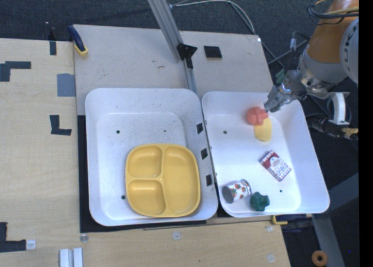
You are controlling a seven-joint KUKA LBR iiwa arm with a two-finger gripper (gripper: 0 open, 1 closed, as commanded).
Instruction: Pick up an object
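At the upper right of the frame the grey arm's two-finger gripper [273,106] reaches down into the right-hand shallow white bin [303,161], its tip just beside a round pinkish-red soft object [254,115]. Whether it is apart or together I cannot tell. Touching the pink object from below lies a yellow oval object [263,130]. The left white bin [99,143] holds a yellow compartment plate [162,179].

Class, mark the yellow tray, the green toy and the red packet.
yellow tray [164,156]: camera view, on its centre divider.
green toy [259,201]: camera view, on its middle.
red packet [275,165]: camera view, on its face.
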